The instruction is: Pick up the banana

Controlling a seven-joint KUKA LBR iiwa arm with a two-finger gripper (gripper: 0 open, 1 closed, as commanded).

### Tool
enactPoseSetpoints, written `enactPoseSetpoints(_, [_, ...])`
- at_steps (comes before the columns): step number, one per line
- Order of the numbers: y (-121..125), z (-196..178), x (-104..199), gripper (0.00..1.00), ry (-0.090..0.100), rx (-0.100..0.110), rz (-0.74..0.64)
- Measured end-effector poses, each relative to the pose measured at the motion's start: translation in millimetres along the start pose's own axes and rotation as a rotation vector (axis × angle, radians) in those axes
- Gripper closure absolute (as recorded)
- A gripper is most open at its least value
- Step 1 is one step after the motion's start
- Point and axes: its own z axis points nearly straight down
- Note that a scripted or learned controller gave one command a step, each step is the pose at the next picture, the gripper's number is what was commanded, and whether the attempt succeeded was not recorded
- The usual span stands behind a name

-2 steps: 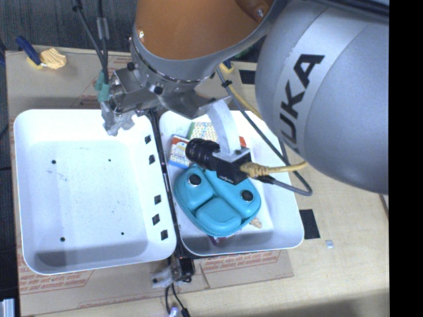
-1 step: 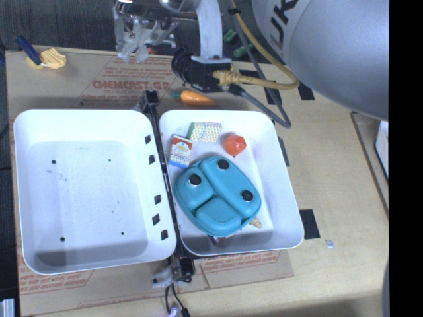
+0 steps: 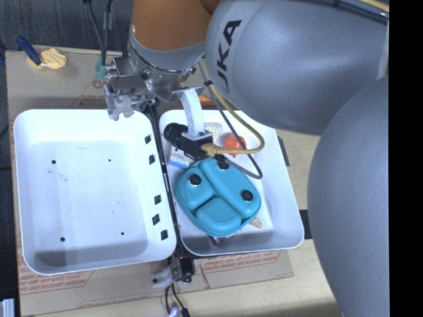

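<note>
The gripper (image 3: 120, 103) hovers at the far rim of the left bin (image 3: 26, 177), and we cannot tell whether it is open or closed. We would carry it right to the right bin (image 3: 287, 210), where a pale yellow tip, perhaps the banana (image 3: 256, 224), pokes from under the near right edge of a teal toy (image 3: 218, 197) that blocks a clean grasp from above.

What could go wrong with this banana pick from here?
1. The gripper sits at the far rim of the left bin, while things lie in the right bin; a grasp would likely catch nothing.
2. The blue toy covers much of that bin; only a yellowish tip, maybe the banana, shows at its edge, so the toy may get grabbed.
</note>
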Motion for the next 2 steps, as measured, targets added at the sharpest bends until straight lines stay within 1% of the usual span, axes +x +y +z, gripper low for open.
enactPoseSetpoints(1, [61,89,30,1.0,0.001,0.001,0.156])
enactPoseSetpoints(2, [-5,129,39,1.0,0.001,0.0,-0.003])
